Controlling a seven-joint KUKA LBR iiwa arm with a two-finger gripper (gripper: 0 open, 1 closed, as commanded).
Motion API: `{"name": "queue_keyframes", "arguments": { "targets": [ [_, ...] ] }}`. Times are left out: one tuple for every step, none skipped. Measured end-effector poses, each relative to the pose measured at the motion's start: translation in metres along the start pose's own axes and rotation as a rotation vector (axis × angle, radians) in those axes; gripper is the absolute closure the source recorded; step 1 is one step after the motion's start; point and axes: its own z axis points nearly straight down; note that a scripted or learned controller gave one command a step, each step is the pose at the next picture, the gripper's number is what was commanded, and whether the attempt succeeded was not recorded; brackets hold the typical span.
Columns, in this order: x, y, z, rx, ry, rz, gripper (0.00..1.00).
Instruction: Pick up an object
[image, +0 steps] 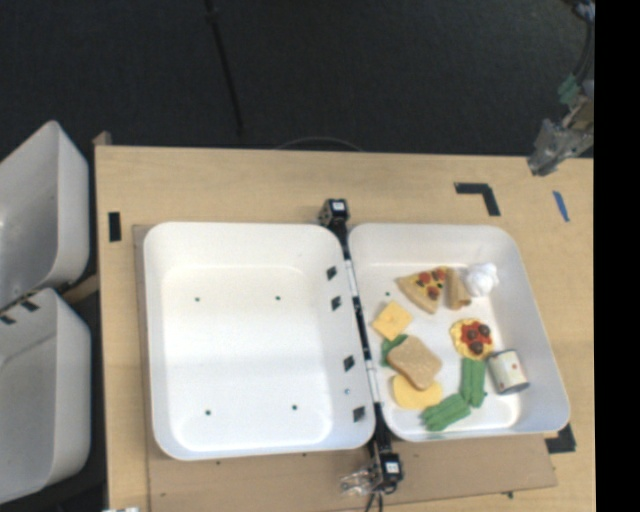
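Roughly central in the right bin (535, 330) lies the bread slice (415, 361), long axis slanted toward the bin's lower right. It is crowded: cheese square (392, 320) just above, yellow round (416, 394) under its lower edge, green pods (458, 398) beside. The small can (508, 371) sits nearer the right wall, less hemmed in (likely the easier grab). The gripper (560, 140) is seen far up at the view's right, well apart from the bin, so everything lies down and left of it. Whether it is released or clenched cannot be told. The left bin (150, 300) offers open room.
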Motion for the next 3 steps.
{"name": "queue_keyframes", "arguments": {
  "targets": [
    [0.000,-0.024,-0.106,-0.014,-0.003,0.001,1.00],
    [0.001,0.010,-0.108,-0.007,-0.003,-0.004,1.00],
    [0.015,-0.002,0.046,0.010,0.004,0.001,1.00]
  ]
}}
